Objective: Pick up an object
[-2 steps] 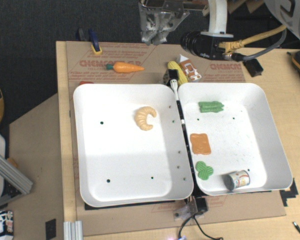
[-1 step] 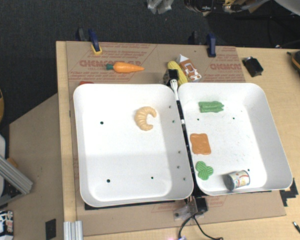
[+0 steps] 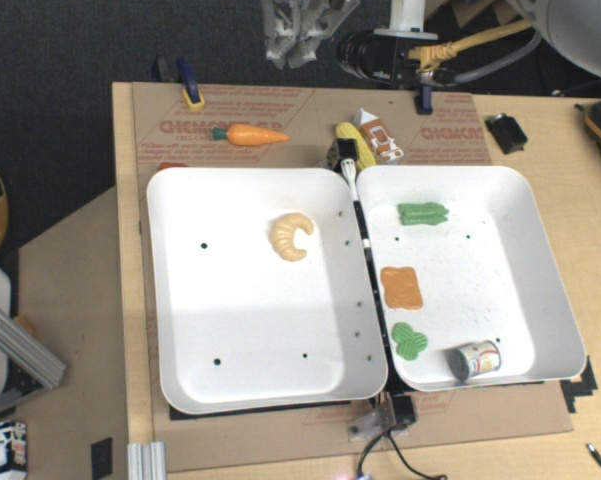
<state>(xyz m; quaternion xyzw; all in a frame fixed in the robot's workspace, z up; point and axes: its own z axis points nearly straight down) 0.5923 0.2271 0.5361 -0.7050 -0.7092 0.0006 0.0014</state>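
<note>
One croissant (image 3: 292, 236) lies well near of the gripper (image 3: 298, 43), which hangs beyond the bins' far edge, fingers spread, pinching nothing.

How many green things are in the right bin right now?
2. One green piece lies near the far edge of the right bin. The other green piece lies near the bin's front left, just in front of the orange square.
</note>
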